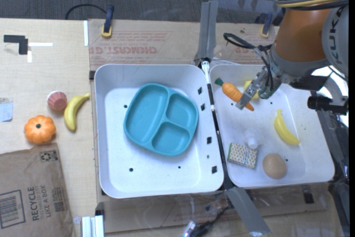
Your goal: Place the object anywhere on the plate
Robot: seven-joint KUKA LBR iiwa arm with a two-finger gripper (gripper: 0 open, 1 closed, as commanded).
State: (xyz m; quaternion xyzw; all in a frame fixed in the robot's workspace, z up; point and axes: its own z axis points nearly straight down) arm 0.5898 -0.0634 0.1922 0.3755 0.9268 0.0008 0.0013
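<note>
White bins lie side by side: the left bin [105, 136] holds a blue three-compartment plate [161, 118], the right bin [310, 172] a banana [285, 129]. At the right bin's rear, the gripper [248, 98] is closed on the carrot [236, 95].

Carrot [235, 94] partly hidden behind the gripper [247, 98]; arm cropped right.
</note>
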